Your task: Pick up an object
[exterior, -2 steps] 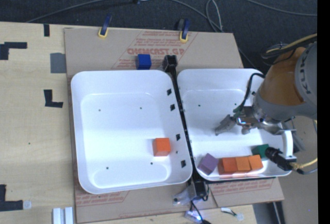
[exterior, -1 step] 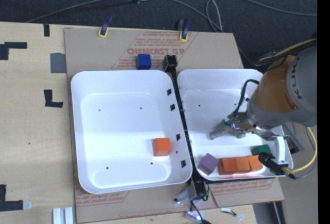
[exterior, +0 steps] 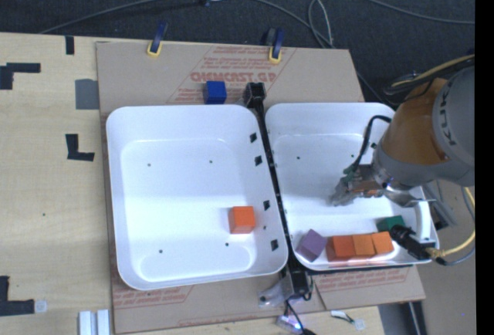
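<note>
My gripper (exterior: pixel 345 194) reaches down into the right bin (exterior: pixel 309 125) from the right, low over its white floor near the middle. Nothing shows between its fingers. Along that bin's front wall lie a purple block (exterior: pixel 311 245), an orange bar made of several cubes (exterior: pixel 358 246), and a green block (exterior: pixel 390 223) at the right end. The purple block sits below and to the left of the gripper, well apart from it. An orange cube (exterior: pixel 242 219) rests in the left bin (exterior: pixel 131 133), towards its front right.
A blue cube (exterior: pixel 215 91) lies on the cardboard behind the bins, next to a black clamp (exterior: pixel 254 93) on the divider between them. Cables run across the dark floor at the back. The grey arm with its orange band (exterior: pixel 417 125) overhangs the right bin's right side.
</note>
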Available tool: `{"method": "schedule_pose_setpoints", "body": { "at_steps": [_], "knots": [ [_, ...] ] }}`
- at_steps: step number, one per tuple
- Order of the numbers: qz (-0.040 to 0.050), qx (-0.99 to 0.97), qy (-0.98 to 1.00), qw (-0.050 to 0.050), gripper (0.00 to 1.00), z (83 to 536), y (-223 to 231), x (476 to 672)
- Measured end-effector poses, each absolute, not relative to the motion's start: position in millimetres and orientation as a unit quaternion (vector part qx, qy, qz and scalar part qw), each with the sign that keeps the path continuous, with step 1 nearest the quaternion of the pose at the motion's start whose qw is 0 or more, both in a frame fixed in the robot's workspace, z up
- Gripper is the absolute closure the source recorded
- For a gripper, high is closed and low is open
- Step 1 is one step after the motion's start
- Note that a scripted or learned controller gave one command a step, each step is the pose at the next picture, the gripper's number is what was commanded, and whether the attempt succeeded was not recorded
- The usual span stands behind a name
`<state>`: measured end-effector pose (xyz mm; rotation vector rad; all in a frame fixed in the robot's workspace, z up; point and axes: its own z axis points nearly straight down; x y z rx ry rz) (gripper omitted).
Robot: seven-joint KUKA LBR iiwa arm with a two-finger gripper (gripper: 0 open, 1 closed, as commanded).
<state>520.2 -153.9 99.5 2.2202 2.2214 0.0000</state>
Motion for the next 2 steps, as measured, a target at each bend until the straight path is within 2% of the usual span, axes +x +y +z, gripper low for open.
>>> {"method": "schedule_pose_setpoints", "body": {
  "at_steps": [1, 2],
  "knots": [
    [0.0013, 0.707, 0.707, 0.002, 1.00, 162, -152, 521.2],
    [0.0009, 0.707, 0.707, 0.002, 1.00, 211, -157, 513.5]
  ]
}}
